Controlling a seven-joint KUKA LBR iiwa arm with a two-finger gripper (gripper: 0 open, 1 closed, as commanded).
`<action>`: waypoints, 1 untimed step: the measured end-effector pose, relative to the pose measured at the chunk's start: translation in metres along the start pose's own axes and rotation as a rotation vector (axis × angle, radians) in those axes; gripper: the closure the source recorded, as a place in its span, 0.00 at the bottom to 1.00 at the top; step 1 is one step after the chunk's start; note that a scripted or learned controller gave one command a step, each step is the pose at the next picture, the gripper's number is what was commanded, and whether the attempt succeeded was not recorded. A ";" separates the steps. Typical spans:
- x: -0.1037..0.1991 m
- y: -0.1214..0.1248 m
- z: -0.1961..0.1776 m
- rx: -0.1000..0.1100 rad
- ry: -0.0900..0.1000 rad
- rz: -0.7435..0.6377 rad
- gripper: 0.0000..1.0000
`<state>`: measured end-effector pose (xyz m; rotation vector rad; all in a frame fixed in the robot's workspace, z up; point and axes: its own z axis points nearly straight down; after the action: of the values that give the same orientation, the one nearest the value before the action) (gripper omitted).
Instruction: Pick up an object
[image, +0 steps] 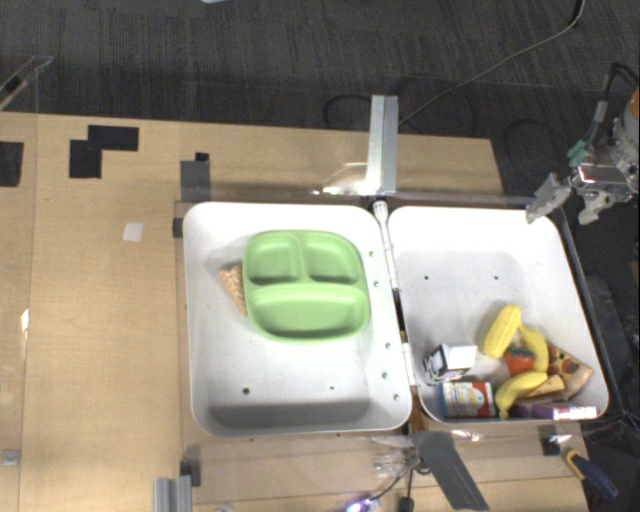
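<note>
My gripper (567, 203) hangs over the far right corner of the right bin (470, 260), open with nothing between its fingers. The objects lie well below it in the bin's near right corner: a yellow corn cob (501, 330), a banana (521, 389), a small can (465, 399), a white box (456, 358), a red piece (520, 362) and a brown piece (571, 371). They are packed close together and partly overlap.
The left bin (215, 350) holds a green divided plate (305, 283) with a tan waffle-like piece (233, 288) tucked at its left edge. A metal post (384, 145) stands behind the seam between the bins. The wooden bench (90, 300) stretches to the left.
</note>
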<state>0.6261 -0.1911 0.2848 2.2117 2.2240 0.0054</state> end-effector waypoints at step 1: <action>0.040 -0.002 0.171 0.002 0.001 -0.034 0.00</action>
<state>0.6252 -0.1510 0.1141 2.1744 2.2633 0.0043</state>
